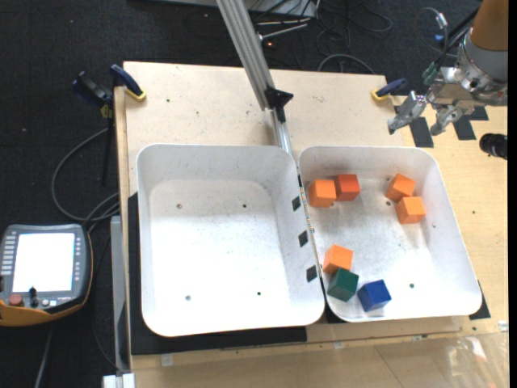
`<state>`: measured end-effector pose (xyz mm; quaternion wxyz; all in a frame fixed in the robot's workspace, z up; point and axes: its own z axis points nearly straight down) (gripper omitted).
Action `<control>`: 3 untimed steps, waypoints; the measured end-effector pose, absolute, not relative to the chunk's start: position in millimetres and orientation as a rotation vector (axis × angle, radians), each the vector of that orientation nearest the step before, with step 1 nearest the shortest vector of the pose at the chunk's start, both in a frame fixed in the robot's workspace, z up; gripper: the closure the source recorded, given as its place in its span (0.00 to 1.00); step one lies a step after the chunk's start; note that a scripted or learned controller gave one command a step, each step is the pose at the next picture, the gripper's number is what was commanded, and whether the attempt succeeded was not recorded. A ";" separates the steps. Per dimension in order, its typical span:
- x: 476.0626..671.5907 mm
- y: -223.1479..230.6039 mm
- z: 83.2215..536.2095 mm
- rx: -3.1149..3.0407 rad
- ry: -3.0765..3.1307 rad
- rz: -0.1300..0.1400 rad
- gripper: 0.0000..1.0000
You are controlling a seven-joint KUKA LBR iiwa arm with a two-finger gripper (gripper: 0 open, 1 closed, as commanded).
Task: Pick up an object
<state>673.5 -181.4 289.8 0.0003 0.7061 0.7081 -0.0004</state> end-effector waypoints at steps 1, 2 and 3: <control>674.5 -79.0 190.2 2.217 2.237 -0.004 0.00; 582.2 41.5 195.0 2.215 2.236 0.000 0.00; 584.1 35.4 195.3 2.222 2.221 0.000 0.00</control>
